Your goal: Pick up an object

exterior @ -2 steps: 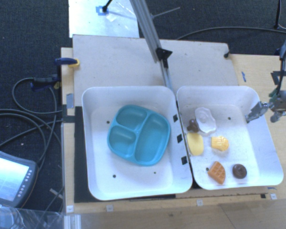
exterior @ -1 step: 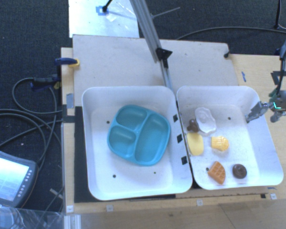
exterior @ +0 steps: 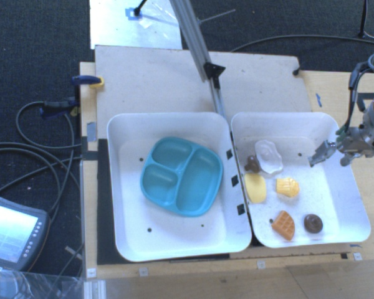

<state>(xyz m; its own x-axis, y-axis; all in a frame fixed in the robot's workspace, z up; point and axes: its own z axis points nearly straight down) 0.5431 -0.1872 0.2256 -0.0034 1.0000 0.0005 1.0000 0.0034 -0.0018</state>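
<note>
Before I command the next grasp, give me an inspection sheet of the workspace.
Surface: two shallow white bins on a bench.
Job's things: right bin holds a clear plastic piece, pale yellow block, yellow ridged piece, orange waffle-like piece, brown round piece.
Clutter: blue divided plate in left bin.
Grippers: gripper over right bin's right side.
Cables: black cables at left.
Surroundings: handheld screen at lower left.
</note>
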